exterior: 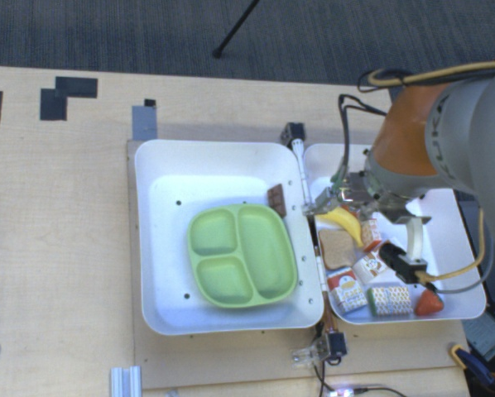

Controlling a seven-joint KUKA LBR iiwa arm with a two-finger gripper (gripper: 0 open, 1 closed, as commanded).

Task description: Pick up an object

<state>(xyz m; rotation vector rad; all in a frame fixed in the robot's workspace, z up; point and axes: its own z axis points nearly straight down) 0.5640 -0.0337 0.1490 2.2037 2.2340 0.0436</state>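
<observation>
Bench (65, 222): gripper (340, 195) is seen over the right bin (471, 304), just above a banana (344, 222); finger state cannot be told.

You were looking at a robotics lab: a pale wooden tabletop (57, 222) with two white bins (148, 222) fixed on it, loose cables (347, 114), grey carpet (107, 15), and a tripod leg (247, 15) behind.

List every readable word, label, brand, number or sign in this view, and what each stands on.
None can be read.
Small carton: red and white print, too blurred to read.
Can: patterned label, too small to read.
Small packet: orange marking, no letters legible.
Green divided plate: no markings seen.
</observation>
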